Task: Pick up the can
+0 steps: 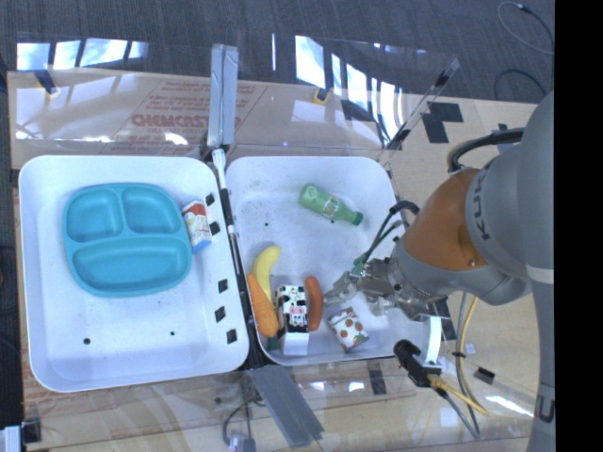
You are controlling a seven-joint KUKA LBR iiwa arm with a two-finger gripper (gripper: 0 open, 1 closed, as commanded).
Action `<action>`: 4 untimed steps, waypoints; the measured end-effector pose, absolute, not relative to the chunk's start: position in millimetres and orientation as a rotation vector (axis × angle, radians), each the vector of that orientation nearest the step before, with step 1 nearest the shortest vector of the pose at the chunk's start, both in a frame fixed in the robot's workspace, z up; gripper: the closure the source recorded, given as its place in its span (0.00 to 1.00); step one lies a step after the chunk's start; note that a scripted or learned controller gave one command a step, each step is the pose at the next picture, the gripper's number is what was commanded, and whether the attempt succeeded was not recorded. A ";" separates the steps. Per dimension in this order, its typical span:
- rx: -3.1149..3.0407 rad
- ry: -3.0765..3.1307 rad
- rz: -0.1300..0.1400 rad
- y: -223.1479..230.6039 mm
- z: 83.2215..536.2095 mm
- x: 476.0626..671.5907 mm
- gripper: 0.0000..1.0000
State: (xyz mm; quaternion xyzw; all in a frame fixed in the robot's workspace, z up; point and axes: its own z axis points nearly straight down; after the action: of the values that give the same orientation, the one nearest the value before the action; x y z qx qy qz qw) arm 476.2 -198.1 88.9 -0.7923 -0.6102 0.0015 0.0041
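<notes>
The can (pixel 196 225), small with a red, white and blue label, lies in the left bin (pixel 38 281) against the right edge of the blue divided plate (pixel 127 237), close to the wall between the bins. My gripper (pixel 363 277) is far to the can's right, low over the right bin (pixel 283 172) near its right wall. It hangs just above a small strawberry-patterned box (pixel 349 329). Nothing shows in its grasp.
The right bin holds a green bottle (pixel 329 205), a banana (pixel 266 265), an orange carrot (pixel 262 307), a cow-patterned carton (pixel 293 311) and a red sausage (pixel 314 302). The grey and orange arm (pixel 471 234) covers the bench on the right.
</notes>
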 end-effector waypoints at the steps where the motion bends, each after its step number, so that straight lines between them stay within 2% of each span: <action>1: -2.474 -1.917 0.009 -198.3 95.9 476.3 1.00; 2: -2.475 -1.917 0.009 -198.2 95.9 476.4 0.00; 3: -2.148 -2.281 0.002 -191.1 89.1 476.7 0.00; 4: -1.561 -2.725 -0.001 -209.5 90.4 478.1 0.00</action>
State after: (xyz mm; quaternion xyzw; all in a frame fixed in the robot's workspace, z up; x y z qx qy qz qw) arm 478.1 -209.5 90.4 -0.4971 -0.8677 -0.0005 0.0009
